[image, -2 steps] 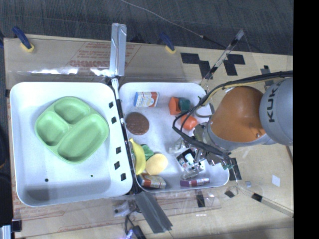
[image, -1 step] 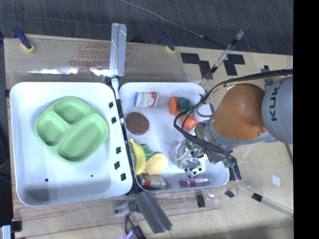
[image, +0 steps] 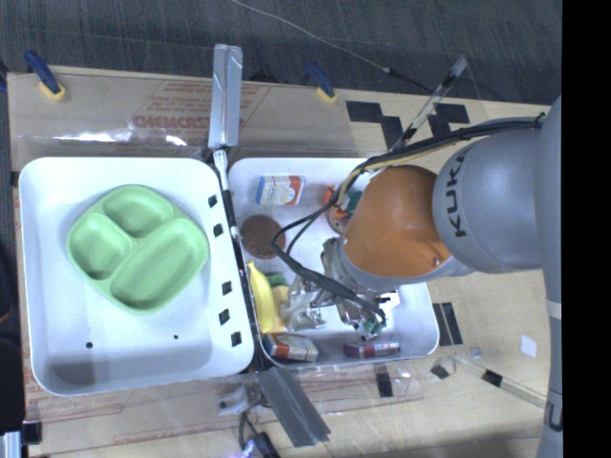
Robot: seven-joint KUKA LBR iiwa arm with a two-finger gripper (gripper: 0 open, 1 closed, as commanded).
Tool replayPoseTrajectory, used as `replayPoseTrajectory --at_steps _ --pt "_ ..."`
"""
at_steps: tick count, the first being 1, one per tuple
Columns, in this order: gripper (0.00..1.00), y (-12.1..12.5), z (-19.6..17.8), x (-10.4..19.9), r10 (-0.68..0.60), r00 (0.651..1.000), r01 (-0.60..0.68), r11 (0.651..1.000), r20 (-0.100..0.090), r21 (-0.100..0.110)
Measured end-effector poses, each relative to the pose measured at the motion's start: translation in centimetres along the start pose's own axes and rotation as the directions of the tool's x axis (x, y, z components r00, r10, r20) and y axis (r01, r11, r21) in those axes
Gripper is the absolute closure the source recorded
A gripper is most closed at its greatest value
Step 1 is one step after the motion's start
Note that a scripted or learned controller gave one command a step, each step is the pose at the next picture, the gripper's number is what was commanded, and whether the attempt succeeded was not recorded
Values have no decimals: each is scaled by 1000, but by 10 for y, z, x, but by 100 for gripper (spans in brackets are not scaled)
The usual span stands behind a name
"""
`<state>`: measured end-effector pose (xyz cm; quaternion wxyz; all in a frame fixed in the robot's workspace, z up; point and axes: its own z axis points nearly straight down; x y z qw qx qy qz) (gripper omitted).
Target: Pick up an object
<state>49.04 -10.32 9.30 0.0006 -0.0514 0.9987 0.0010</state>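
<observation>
My gripper hangs low in the right bin, below the orange band of the arm. Its metal fingers sit among small items near the bin's front. A yellow banana-shaped object lies just left of it against the divider. A brown round object rests farther back, and a small white and blue carton lies at the bin's far side. A dark tube and a reddish can lie along the front wall. The arm hides much of the bin's right half.
The left bin holds a green divided plate. A grey divider bar runs between the bins at the back. Blue clamps hold the board's far edge. Cables run over the arm.
</observation>
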Motion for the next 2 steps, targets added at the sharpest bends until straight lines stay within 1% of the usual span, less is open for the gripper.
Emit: replayPoseTrajectory --at_steps 1,2 --pt "100 -37 1 -27 -497 868 497 868 0 2" --pt "100 -74 -63 -98 -302 953 302 953 1 3"
